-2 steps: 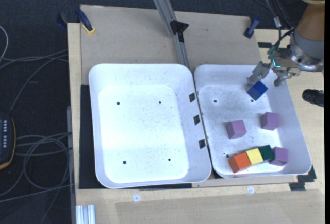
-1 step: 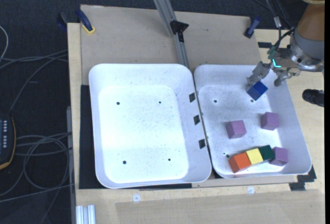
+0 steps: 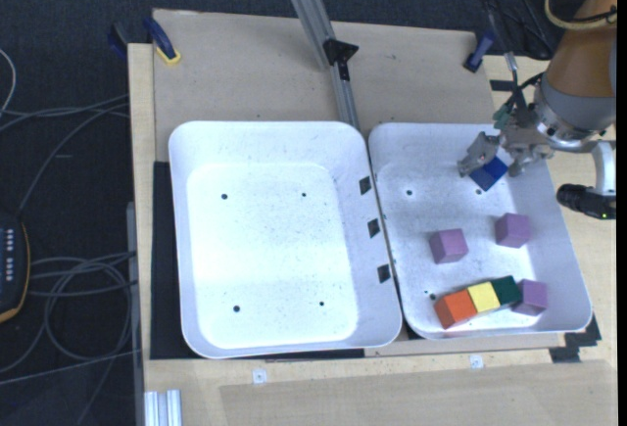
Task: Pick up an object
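One blue block point(image 3: 489, 173) sits between my fingers point(image 3: 495, 160) up at 12 o'clock in the right bin point(image 3: 578, 258), and they look clamped on it. I'd lift straight and slow so it can't twist out. Purple cubes point(image 3: 448, 245) and the coloured bar point(image 3: 477, 301) wait down at 6 o'clock.

Two bins side by side, left bin point(image 3: 196, 218), right bin point(image 3: 578, 302) holding blocks point(image 3: 448, 245), claw point(image 3: 493, 160) above its far edge
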### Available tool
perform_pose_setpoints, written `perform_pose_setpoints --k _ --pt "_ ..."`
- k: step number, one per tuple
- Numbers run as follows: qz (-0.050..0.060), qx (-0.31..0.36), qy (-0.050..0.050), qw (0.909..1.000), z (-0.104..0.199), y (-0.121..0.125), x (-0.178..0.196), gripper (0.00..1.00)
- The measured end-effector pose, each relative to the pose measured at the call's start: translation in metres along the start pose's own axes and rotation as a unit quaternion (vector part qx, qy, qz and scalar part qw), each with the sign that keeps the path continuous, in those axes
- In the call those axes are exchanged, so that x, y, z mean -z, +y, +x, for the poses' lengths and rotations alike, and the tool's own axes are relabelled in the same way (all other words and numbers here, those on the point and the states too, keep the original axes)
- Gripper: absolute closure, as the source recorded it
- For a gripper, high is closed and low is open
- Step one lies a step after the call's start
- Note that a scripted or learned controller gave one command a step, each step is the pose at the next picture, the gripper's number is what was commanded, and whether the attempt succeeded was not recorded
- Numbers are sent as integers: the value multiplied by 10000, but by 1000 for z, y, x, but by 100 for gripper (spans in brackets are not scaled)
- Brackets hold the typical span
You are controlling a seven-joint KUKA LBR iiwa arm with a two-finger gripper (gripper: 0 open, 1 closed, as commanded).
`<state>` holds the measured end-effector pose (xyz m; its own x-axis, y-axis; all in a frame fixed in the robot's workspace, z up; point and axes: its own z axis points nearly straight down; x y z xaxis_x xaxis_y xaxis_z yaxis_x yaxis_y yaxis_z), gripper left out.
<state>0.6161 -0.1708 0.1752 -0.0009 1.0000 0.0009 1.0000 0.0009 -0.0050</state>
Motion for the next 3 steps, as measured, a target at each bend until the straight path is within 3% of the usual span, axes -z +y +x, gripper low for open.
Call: perform_pose_setpoints --k 2,3 --pt "-4 0 0 10000 4 0 -78 0" --pt "-38 -1 0 10000 4 2 -64 100"
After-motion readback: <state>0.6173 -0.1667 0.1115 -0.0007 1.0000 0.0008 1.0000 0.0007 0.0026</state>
